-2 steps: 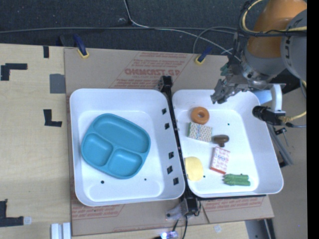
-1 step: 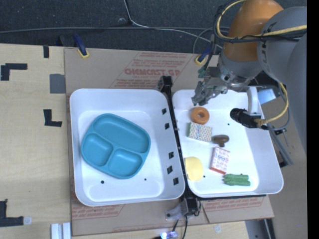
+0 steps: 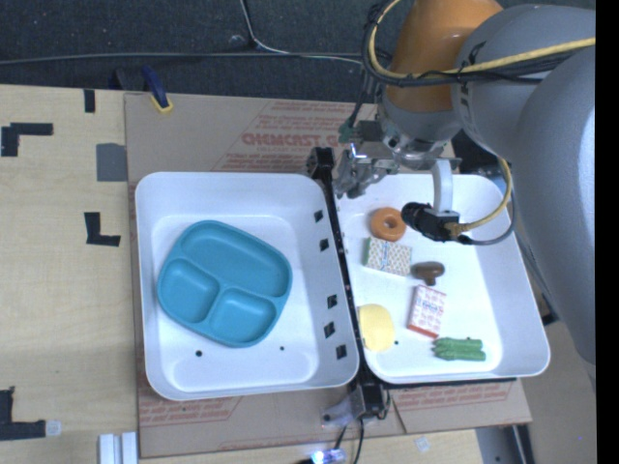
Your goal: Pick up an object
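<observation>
The right bin (image 3: 503, 259) holds several small objects: an orange donut (image 3: 388, 224), a patterned square packet (image 3: 388, 256), a brown piece (image 3: 428, 272), a red-and-white box (image 3: 427, 310), a yellow lemon-like object (image 3: 376, 327) and a green toy (image 3: 458, 349). My gripper (image 3: 350, 174) hangs at the bin's far left corner, above and left of the donut, close to the divider between the bins. Nothing shows between its fingers.
The left bin (image 3: 155, 201) holds a blue divided plate (image 3: 224, 281). The grey arm with its orange band (image 3: 440, 37) covers the upper right of the view. Black cables run along the back and by the right bin's far side. Cardboard lies under both bins.
</observation>
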Robot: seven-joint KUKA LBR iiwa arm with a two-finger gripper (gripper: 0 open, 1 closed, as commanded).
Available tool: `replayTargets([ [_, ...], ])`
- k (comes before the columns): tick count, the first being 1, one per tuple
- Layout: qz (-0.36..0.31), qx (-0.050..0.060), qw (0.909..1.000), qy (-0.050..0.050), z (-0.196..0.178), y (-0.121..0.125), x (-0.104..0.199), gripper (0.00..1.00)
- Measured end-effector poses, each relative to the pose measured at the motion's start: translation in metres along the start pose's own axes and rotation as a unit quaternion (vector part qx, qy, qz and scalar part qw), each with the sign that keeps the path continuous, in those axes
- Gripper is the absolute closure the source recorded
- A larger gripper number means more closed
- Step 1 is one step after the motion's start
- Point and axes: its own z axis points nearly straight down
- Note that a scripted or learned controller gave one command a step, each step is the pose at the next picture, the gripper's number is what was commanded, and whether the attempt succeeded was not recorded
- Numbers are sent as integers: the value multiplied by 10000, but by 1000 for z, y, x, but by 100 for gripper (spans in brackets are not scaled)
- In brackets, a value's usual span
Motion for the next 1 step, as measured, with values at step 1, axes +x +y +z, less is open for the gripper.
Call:
replayTargets([
  [1, 3, 0, 10000, -4, -6, 6, 56, 100],
])
